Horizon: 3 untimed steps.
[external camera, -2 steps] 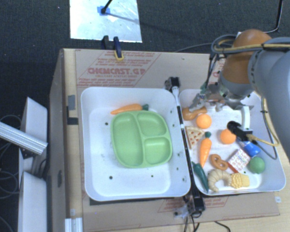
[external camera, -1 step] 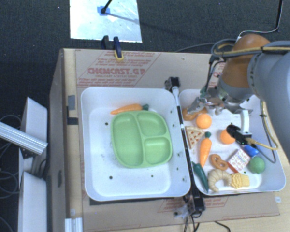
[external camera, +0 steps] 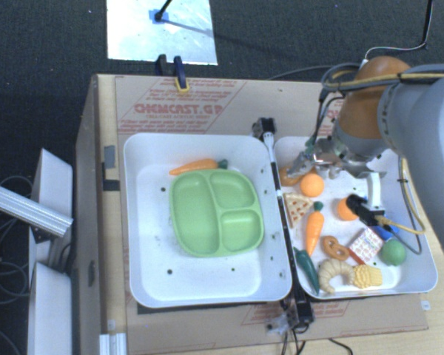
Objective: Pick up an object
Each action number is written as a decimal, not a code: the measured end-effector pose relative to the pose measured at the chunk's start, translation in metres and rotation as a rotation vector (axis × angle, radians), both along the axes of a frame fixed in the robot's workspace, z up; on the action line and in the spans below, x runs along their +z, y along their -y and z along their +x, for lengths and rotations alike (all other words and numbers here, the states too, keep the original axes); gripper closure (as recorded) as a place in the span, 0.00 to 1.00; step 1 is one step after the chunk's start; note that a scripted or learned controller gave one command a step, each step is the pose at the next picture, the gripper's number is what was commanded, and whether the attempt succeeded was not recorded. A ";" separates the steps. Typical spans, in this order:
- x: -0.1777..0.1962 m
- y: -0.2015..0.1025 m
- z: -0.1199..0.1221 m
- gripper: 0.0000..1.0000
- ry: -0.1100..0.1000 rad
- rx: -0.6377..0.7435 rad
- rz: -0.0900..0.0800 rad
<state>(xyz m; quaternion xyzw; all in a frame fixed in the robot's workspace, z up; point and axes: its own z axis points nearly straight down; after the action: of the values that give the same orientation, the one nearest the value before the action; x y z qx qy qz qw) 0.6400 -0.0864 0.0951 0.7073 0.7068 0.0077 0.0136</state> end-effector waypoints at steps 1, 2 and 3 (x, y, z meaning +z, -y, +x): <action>0.011 -0.002 0.001 1.00 -0.001 0.003 0.005; 0.013 0.000 0.001 0.00 0.002 0.001 0.002; 0.023 -0.001 0.002 1.00 0.004 0.003 0.003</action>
<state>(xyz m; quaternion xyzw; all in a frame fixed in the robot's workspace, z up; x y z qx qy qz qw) 0.6424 -0.0857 0.1186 0.7062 0.7078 0.0103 0.0137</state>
